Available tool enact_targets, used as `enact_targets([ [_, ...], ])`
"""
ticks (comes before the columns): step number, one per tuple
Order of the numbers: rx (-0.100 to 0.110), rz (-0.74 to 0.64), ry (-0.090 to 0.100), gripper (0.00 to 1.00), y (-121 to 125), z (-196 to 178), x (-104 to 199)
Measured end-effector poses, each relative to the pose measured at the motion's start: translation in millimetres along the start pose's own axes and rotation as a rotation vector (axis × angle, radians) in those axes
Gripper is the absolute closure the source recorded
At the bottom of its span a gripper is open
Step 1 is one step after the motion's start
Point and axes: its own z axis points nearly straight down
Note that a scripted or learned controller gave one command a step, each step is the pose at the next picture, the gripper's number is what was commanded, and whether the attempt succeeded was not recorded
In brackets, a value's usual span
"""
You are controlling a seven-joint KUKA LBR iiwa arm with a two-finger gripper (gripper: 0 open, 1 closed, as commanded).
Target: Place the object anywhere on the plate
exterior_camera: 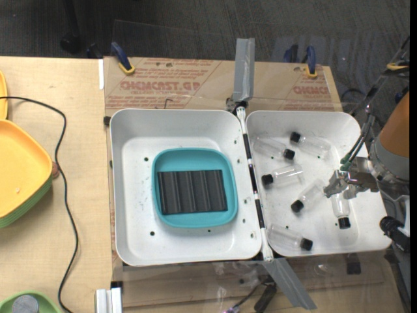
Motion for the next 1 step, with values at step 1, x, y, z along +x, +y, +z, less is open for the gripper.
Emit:
enact_targets([
  [1, 0.0, 0.0, 0.0, 0.0, 0.0, 0.0, -0.1],
])
